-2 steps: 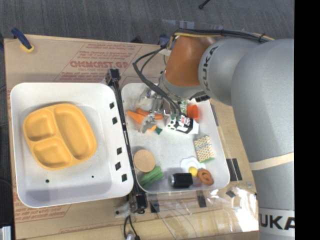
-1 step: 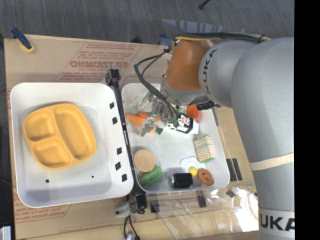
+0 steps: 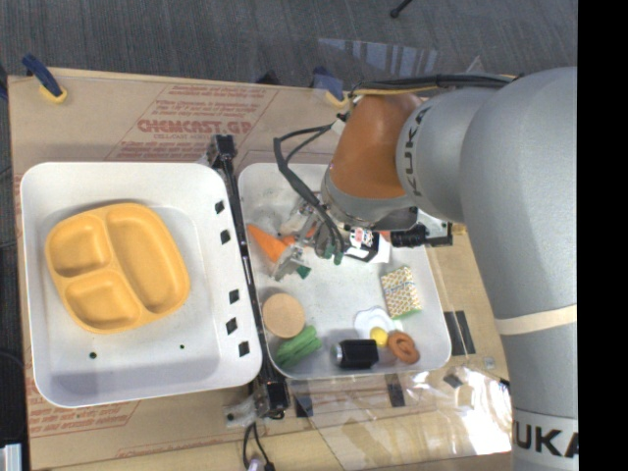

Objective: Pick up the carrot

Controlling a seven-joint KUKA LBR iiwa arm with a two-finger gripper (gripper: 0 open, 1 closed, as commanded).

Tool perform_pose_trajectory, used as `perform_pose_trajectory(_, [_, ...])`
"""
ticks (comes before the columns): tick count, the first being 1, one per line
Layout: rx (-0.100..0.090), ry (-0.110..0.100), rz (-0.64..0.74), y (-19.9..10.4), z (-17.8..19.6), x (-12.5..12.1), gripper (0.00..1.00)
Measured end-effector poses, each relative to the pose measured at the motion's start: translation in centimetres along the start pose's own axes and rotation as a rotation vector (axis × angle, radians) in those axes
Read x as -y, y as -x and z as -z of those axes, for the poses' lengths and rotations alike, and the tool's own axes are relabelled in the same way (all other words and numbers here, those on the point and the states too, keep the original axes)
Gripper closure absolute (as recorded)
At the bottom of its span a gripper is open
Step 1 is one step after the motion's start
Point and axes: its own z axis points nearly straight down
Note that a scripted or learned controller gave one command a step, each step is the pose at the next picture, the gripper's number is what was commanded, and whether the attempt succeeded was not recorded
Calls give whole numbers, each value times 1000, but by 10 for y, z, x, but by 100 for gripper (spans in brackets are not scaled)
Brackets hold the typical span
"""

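Camera view had your pincer (image 3: 306,238) low beside the carrot (image 3: 267,242), its grip impossible to tell; next you needed it squarely astride.

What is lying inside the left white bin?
Inside the left white bin lies a yellow divided tray with three compartments. What lies beneath the tray is covered.

Arm (image 3: 510,214): bulky rounded grey casing, smooth, matte; pale seam ring across the lower segment at about 5 o'clock; black "KUKA" lettering at the bottom of that segment, and again, sideways, beside the band; orange band (image 3: 371,155) glossy, dome-shaped, above the wrist; black cables (image 3: 294,160) loop from the band's 9 o'clock side; end effector (image 3: 319,235) small, dark metal, with green and red bits.
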Motion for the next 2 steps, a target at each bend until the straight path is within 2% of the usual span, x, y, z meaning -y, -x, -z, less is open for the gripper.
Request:
perform_pose_trajectory(1, [7,2,-244,42,2,-6,0])
perform_pose_trajectory(2, [-1,0,-605,-5,-1,3,0])
